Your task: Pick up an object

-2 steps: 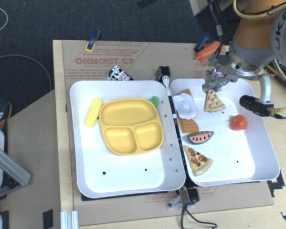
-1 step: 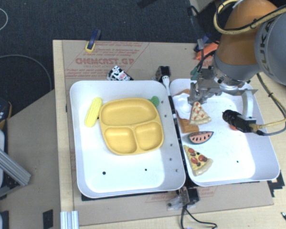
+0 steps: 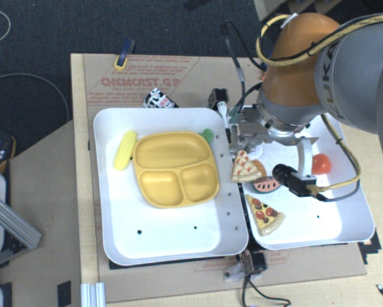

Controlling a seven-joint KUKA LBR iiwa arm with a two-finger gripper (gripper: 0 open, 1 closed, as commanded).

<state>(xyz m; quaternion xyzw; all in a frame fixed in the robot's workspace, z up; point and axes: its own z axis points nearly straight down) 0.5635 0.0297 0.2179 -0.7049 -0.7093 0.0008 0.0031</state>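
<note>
My gripper (image 3: 245, 144) hangs over the seam between the two white bins, under the grey and orange wrist. A toy pizza slice (image 3: 248, 168) hangs tip up from it, with its crust downward over the left rim of the right bin (image 3: 344, 226); the gripper is shut on the tip. In the right bin lie a watermelon slice (image 3: 266, 185), a second pizza slice (image 3: 266, 214) and a red tomato (image 3: 321, 164). The left bin (image 3: 159, 235) holds a yellow divided plate (image 3: 176, 168), a corn cob (image 3: 124, 149) and a small green piece (image 3: 208, 135).
A black cable fitting (image 3: 292, 179) from the arm lies across the right bin beside the watermelon. Behind the bins on the board sit a black-and-white spotted item (image 3: 159, 98) and a blue and yellow clip (image 3: 123, 55). The arm covers the right bin's back part.
</note>
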